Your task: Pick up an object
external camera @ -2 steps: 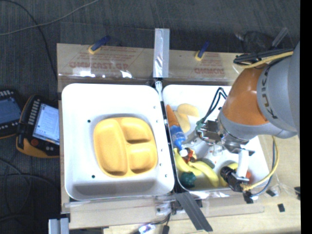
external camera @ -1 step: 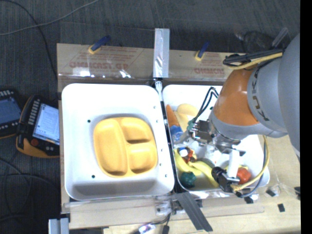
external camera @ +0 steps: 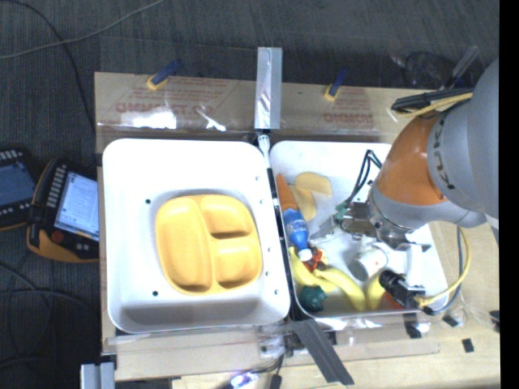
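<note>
Gripper (external camera: 366, 227) lowered into right bin (external camera: 357, 154), finger state not discernible, yellow tray (external camera: 209, 242) seated in left bin (external camera: 130, 217), banana (external camera: 340, 286) near gripper.

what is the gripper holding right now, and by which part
It cannot be told. The gripper is low in the right bin among the clutter, near a white cup and a banana, but nothing shows between its fingers.

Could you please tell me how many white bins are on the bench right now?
2. The left bin holds a yellow divided tray. The right bin sits beside it, holding a clutter of small objects beneath the arm.
</note>
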Motion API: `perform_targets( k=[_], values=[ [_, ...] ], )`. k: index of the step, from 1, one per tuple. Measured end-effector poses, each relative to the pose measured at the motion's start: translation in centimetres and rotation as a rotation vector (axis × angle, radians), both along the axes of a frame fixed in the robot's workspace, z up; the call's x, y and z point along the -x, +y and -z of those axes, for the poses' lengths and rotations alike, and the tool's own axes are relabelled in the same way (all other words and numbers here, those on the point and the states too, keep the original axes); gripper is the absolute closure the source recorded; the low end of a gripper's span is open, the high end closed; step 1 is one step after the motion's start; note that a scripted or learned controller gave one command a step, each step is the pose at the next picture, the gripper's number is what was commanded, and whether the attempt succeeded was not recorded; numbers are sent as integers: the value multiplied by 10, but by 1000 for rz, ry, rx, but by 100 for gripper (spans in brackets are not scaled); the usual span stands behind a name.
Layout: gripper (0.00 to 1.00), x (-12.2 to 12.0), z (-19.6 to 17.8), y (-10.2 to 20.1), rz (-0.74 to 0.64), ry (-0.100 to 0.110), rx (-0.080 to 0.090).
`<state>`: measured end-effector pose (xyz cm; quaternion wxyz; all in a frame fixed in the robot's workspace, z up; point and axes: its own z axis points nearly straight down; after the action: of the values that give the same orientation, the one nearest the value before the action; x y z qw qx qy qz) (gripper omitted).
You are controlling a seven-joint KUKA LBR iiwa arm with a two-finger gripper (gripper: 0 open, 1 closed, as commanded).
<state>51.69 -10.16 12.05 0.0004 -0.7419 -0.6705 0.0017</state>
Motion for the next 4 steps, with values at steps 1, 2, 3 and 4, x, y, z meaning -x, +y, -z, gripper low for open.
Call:
perform_targets(
  k=[1,2,3,4],
  values=[
    [0,-3,26,7,-87,-19,-1],
    [0,-63,-2,-18,-191,-2,0],
    [0,-126,32,-3,-146,-11,3],
    [100,-126,21,-4,-147,-10,8]
  ],
)
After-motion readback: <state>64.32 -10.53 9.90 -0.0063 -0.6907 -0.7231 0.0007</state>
